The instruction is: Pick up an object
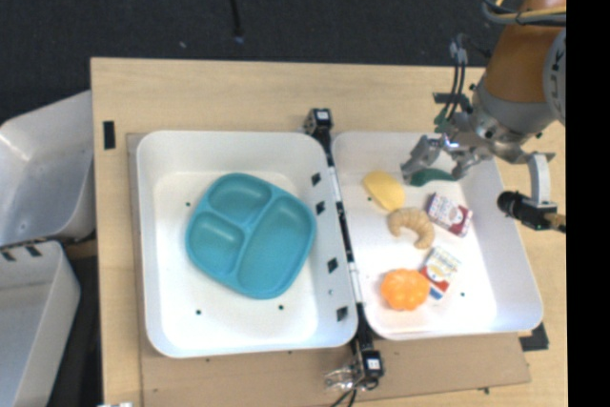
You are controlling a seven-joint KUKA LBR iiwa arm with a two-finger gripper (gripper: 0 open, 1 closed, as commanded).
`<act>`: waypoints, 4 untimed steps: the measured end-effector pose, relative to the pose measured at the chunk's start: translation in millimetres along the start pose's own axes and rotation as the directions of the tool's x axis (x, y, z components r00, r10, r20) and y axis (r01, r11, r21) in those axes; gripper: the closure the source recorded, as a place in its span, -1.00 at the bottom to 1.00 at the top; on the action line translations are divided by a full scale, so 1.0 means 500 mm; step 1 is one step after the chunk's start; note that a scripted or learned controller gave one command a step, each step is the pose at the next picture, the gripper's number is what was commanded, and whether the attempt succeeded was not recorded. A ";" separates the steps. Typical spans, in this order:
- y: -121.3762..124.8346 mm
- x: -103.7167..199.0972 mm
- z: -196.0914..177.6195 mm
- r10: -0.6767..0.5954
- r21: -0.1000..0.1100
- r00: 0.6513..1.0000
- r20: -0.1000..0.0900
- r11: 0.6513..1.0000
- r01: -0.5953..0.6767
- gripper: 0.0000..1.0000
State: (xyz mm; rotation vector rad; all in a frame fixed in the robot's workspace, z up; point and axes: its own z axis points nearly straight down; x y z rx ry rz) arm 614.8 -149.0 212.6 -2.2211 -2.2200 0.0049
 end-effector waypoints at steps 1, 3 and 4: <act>0.008 0.001 0.086 0.003 -0.001 1.000 0.000 1.000 -0.003 -1.00; 0.012 0.009 0.146 0.004 -0.007 1.000 0.001 1.000 -0.004 1.00; 0.004 -0.003 0.022 0.008 -0.009 1.000 0.001 1.000 -0.008 1.00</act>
